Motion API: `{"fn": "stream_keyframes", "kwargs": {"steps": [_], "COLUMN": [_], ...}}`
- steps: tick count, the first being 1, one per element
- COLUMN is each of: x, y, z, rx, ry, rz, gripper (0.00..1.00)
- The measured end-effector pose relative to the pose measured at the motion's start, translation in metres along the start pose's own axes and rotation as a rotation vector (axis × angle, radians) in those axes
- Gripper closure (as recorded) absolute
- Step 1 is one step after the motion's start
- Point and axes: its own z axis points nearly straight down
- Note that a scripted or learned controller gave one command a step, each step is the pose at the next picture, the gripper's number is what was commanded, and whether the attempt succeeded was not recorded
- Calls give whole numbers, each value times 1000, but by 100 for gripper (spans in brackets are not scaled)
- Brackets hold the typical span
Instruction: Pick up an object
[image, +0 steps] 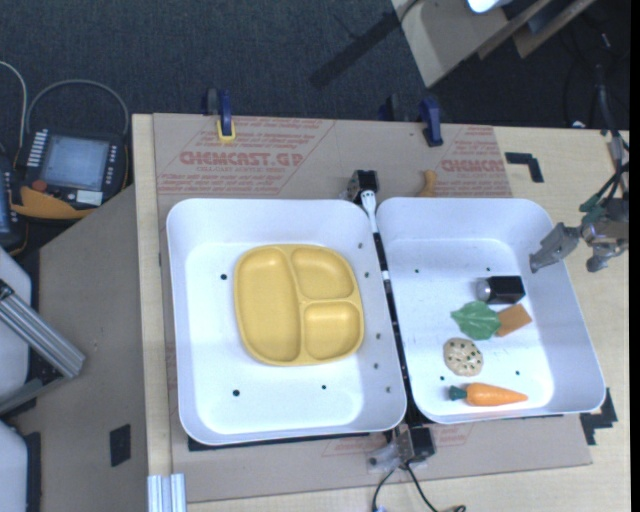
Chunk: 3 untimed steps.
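Yellow tray (297, 303), orange carrot (492, 395), speckled beige cookie (462, 355), white bins (190, 300)

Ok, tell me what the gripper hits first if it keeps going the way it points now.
Probably the right bin's bare floor: the gripper at its right rim points left and downward. The black object lies just beyond; depth is unclear from this one view.

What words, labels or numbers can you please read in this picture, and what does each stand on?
"CHEMCAST G P": large red print on the brown board behind the left bin.
"CHEMCAS": the same red print, cut off, on the board behind the right bin.
Smaller red lines above and below each: too small to read.
Handheld screen at far left: too blurred to read.
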Motion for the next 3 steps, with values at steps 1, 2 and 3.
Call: {"fn": "stream_keyframes", "kwargs": {"steps": [1,2,3], "x": [1,6,10], "y": [2,6,13], "z": [-7,55,116], "rx": [-13,-6,-5], "ry": [-3,0,0], "rz": [-4,-4,-4], "gripper": [0,0,0]}}
